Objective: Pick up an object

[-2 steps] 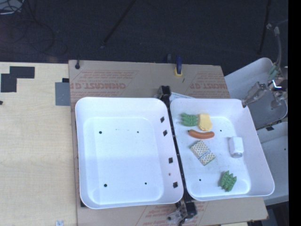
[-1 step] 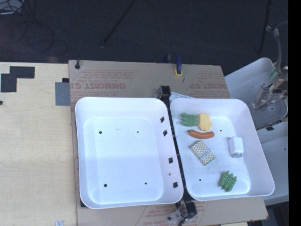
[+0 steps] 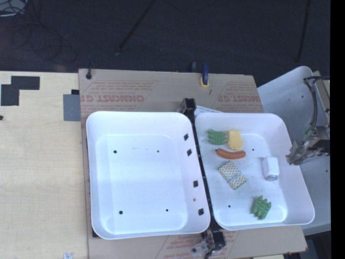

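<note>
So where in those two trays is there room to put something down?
The left bin has bare floor wall to wall. The right bin is crowded: sausage, yellow piece, patterned block and white cylinder; a small patch lies near its front-left corner.

We are looking down at what reads as a robotics lab or test cell rather than a home or shop: the counter point(image 3: 38, 161) is carrying a brown printed cardboard sheet point(image 3: 161, 93) with two shallow white bins point(image 3: 140, 120) clipped side by side on it, and a blue and yellow clamp point(image 3: 205, 75) is pinning the sheet at its far edge. Behind the counter, loose cables point(image 3: 32, 4) are trailing over a dark floor, and the right bin point(image 3: 294, 144) is holding small toy-like props such as a green plastic piece point(image 3: 261, 207) and a sausage shape point(image 3: 230, 154).
</note>
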